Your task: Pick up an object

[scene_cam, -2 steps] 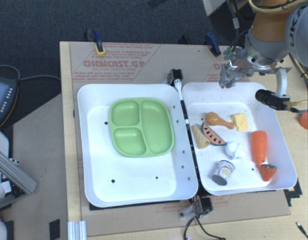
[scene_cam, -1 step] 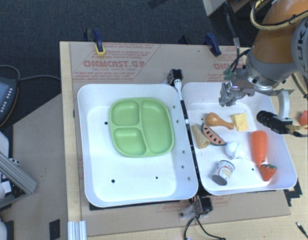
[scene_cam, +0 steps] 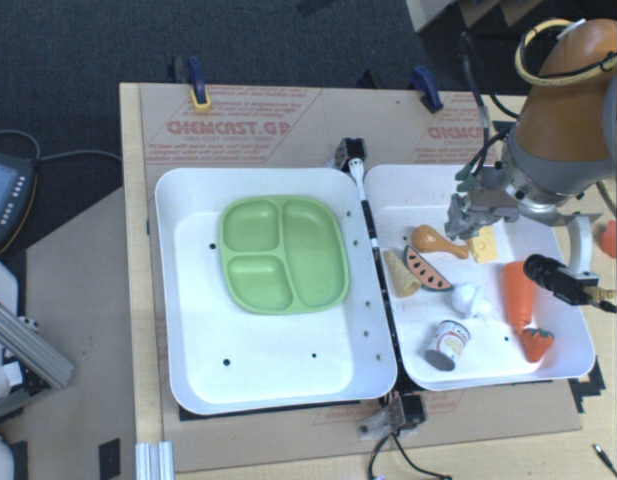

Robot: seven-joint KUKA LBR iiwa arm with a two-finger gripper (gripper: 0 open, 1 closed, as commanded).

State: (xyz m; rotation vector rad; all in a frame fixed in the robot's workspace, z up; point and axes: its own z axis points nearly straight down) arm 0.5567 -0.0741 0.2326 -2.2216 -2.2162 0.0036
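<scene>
My gripper hangs over the back of the right bin, on the grey arm with its orange band that reaches in from the right. Just below it lie a yellow cheese-like square and an orange-brown drumstick toy. In front of those are a watermelon slice, a tan wedge and a small white lump. An orange carrot lies along the right side. A small jar lies tipped near the front wall.
The left bin holds a green divided plate. A black rail runs between the two bins. A black part of the arm juts over the carrot. Blue clamps grip the board's far edge.
</scene>
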